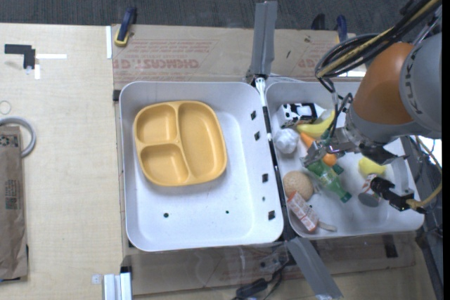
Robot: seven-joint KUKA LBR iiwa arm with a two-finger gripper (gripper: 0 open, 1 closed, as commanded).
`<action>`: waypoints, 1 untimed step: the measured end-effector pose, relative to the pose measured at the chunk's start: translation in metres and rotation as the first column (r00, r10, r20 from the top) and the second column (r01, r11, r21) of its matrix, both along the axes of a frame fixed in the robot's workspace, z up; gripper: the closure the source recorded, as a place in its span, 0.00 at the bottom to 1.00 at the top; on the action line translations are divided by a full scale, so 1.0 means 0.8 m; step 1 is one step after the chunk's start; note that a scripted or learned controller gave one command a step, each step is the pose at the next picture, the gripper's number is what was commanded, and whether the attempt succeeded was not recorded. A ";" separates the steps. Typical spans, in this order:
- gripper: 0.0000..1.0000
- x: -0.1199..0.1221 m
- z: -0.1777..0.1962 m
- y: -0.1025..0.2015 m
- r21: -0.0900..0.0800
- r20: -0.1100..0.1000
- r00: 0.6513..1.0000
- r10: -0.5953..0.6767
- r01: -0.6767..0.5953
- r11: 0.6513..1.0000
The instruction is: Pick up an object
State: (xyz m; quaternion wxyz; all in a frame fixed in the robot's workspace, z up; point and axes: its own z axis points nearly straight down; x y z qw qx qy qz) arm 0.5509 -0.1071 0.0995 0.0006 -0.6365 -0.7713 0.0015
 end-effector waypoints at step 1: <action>1.00 -0.022 0.114 0.028 0.000 0.001 0.999 0.054 -0.054 0.999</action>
